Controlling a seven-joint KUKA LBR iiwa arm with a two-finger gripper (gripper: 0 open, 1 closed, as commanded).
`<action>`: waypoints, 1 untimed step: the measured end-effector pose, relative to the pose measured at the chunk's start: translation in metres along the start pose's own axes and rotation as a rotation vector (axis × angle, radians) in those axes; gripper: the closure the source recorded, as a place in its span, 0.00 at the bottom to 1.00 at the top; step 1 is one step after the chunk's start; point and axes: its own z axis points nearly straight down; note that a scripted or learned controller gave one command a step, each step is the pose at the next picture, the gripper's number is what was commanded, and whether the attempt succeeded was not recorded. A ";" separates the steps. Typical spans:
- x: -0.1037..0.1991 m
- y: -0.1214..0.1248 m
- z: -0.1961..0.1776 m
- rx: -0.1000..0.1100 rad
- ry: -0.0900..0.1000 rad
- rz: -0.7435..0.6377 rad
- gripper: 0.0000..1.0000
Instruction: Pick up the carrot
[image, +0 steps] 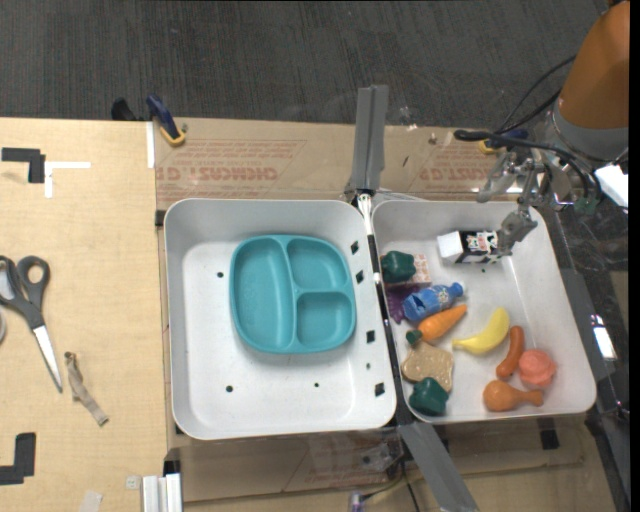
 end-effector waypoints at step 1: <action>0.040 0.039 0.120 0.002 -0.008 -0.162 0.00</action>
